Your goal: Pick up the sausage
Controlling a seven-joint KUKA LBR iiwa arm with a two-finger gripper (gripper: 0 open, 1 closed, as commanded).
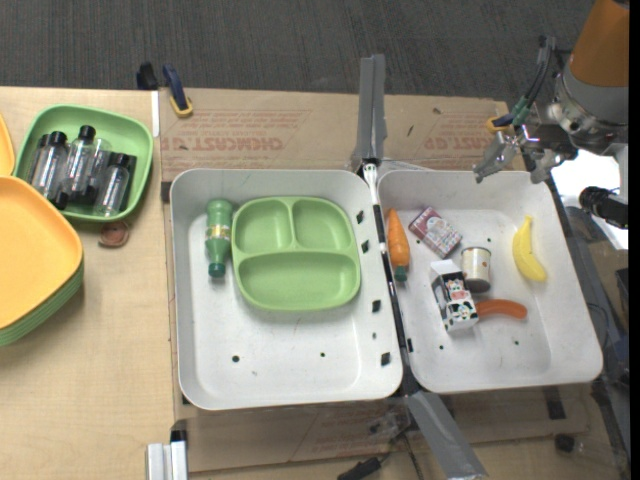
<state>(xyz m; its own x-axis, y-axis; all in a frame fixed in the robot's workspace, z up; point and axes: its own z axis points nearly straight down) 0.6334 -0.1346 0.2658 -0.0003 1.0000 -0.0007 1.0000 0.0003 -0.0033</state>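
While parked over the far rim of the right bin [500, 360], gripper [512, 171] idle: fingers [487, 168] look apart, clamped on nothing.

Far left of the fingers: green tray of vials [85, 163], orange plates [35, 258], off-task, out of reach on purpose probably. Left bin [280, 360]: green bottle [217, 236], divided plate [295, 251], distractors.

Nearer, in the right bin: carrot [398, 240] against the left wall, pink box [435, 231], carton [456, 301], can [475, 266]. Sausage [500, 310] well below the fingers, lying flat, left end touching the carton. Banana [528, 250] just below, slightly right.

Likely needs approach from the sausage's free right end; risk of catching the carton.
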